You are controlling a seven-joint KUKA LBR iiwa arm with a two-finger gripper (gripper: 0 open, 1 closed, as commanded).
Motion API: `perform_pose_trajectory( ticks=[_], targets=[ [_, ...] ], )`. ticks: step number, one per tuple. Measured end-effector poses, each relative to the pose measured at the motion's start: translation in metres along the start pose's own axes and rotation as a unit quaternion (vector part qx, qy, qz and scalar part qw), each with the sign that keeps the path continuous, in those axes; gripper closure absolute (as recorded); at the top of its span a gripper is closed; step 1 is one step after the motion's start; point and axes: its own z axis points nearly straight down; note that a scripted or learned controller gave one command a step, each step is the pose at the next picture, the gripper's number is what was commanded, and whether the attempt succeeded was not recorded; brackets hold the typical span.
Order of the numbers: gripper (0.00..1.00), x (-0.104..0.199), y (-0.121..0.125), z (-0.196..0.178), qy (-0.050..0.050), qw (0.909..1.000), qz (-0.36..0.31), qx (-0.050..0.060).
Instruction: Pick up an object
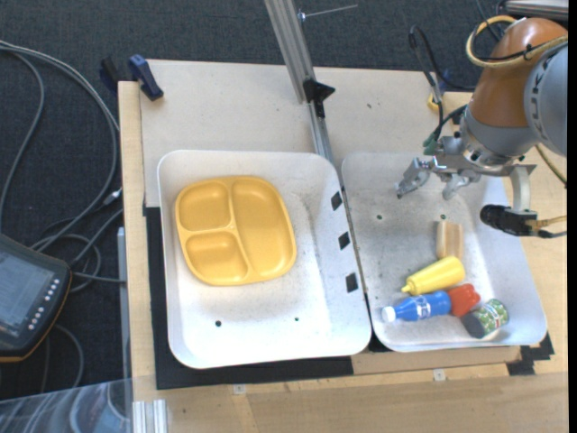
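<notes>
Objects cluster at 5 o'clock in right bin [379, 242]: yellow bottle [434, 275], blue bottle [418, 308], red piece [463, 298], green can [488, 317], wooden block [448, 239] above them. Gripper [436, 177] at 1 o'clock over bin, fingers spread, nothing held. Yellow divided plate [236, 230] in left bin [270, 341].

arm [532, 79] cut off at right edge

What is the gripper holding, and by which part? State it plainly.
Nothing. The gripper hangs with its fingers spread over a bare patch of the right bin, apart from the wooden block and the yellow bottle.
</notes>
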Motion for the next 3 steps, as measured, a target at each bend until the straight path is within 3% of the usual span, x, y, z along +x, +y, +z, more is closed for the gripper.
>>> perform_pose_trajectory(
  ticks=[1, 2, 3],
  targets=[
    [0.00, 0.006, 0.003, 0.061, 0.000, 1.0000, -0.001, 0.001],
    [1.00, 0.006, 0.006, 0.045, 0.000, 1.0000, -0.001, -0.004],
    [1.00, 0.004, 0.009, 0.001, -0.001, 1.0000, 0.000, -0.006]
  ],
)
